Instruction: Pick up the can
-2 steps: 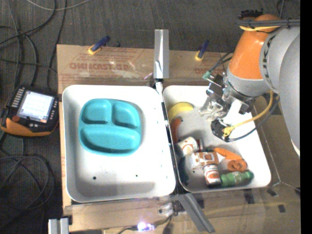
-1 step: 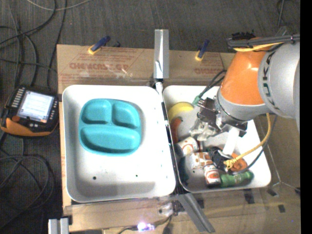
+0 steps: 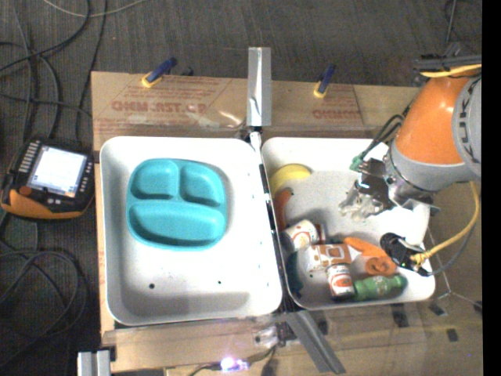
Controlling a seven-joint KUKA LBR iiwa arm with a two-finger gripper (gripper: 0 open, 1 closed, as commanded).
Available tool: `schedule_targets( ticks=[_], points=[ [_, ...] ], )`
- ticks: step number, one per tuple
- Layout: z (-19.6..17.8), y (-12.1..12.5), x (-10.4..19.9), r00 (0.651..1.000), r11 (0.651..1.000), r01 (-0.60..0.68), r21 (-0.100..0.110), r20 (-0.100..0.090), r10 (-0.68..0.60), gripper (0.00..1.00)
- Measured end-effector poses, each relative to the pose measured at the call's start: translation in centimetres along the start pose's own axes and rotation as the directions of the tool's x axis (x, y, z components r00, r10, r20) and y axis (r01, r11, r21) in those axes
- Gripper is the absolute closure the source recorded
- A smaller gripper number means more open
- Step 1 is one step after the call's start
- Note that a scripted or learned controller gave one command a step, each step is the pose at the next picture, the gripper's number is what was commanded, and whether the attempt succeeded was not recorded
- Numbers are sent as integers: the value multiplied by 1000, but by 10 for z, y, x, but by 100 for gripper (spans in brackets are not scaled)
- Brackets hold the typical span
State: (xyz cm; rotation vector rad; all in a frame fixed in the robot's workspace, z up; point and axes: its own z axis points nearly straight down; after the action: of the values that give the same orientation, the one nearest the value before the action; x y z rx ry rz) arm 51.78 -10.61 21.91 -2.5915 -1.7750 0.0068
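A small can (image 3: 339, 281) with a red and white label lies near the front wall of the right bin (image 3: 337, 151). A second can-like white and red container (image 3: 302, 233) lies by that bin's left wall. My gripper (image 3: 358, 204) hangs over the middle right of this bin, above and to the right of both cans and apart from them. The arm's orange band (image 3: 434, 124) is above it at the right edge.
Around the cans lie a brown and white carton (image 3: 327, 255), an orange piece (image 3: 366, 257), a green bottle (image 3: 380, 287), a yellow fruit (image 3: 288, 175) and a brown item (image 3: 280, 204). The left bin (image 3: 188, 288) holds a teal divided plate (image 3: 178, 202).
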Motion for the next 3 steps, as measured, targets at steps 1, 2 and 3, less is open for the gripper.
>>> schedule_targets(
  ticks=[1, 2, 3],
  points=[
    [0, 0, 1, 1000, 1000, 2, 1, -2, -2, 0],
    [100, -27, -5, 996, 996, -92, 2, -4, 92, 0],
    [91, -27, -4, 996, 996, -90, 5, -5, 90, 100]
  ],
)
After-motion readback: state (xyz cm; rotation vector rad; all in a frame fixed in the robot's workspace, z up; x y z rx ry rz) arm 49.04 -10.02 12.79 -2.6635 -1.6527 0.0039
